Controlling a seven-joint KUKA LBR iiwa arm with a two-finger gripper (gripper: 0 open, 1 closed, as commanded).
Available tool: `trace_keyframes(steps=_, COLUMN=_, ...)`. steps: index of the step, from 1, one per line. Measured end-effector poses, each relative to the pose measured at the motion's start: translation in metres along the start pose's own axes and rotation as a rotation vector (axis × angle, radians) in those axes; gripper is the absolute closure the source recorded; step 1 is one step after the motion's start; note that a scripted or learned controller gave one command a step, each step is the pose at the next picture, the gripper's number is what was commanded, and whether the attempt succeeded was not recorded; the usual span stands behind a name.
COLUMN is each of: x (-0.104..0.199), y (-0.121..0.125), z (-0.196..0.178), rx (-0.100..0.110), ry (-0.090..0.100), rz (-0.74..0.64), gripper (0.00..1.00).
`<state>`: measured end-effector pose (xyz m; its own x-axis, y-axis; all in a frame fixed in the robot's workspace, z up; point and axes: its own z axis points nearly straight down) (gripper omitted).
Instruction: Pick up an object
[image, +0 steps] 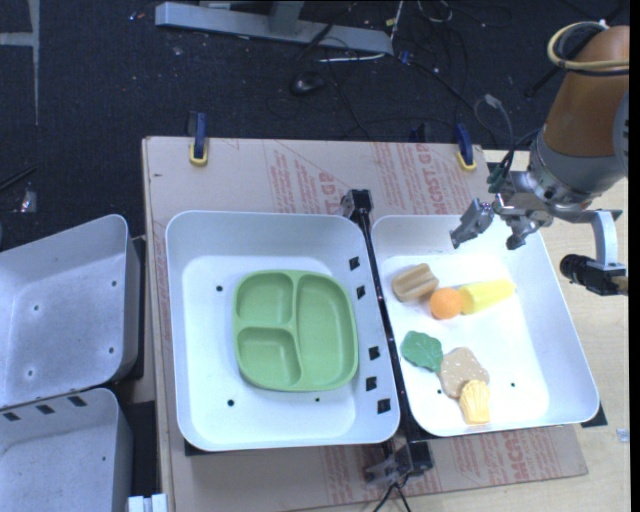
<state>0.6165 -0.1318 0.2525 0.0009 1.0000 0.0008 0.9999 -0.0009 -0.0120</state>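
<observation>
Starting at the bottom of the frame, the near end of the right bin (560, 405) holds a small yellow ridged piece (475, 402) touching a tan lumpy piece (462, 368), with a green leaf-shaped piece (422, 350) just to their left. A little higher, toward the middle of that bin, an orange ball (446, 303) sits touching a yellow cob-like piece (487, 294), and a tan bread-like piece (414, 281) lies just to the left of the ball. In the left bin (190, 300) a green divided tray (296, 330) rests near the centre, with nothing in its compartments. Farther up, at the upper right of the frame, the gripper (494, 226) hangs over the far rim of the right bin with its two fingers spread apart and nothing between them; the grey arm with its orange band (590, 100) rises behind it. The bench (270, 165) shows bare brown board beyond the bins. Judging by this, the task is at its approach step: no object is picked, and the gripper is above and beyond the cluster of pieces. The next move probably calls for travelling toward the lower left, over one piece such as the yellow cob-like piece, which lies nearest, then descending so the open fingers straddle it. The ball touching it could be nudged or could spoil the closure.
</observation>
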Motion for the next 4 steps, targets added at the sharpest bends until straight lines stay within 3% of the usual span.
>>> trace_keyframes(steps=1, x=0.0, y=0.002, z=-0.007, rx=-0.012, ry=-0.002, rz=-0.002, gripper=0.0)
trace_keyframes(steps=3, x=-0.001, y=-0.008, z=0.094, rx=-0.007, ry=0.0, rz=0.0, gripper=0.0)
trace_keyframes(steps=4, x=0.002, y=-0.009, z=0.129, rx=-0.03, ry=-0.005, rz=-0.002, gripper=0.0)
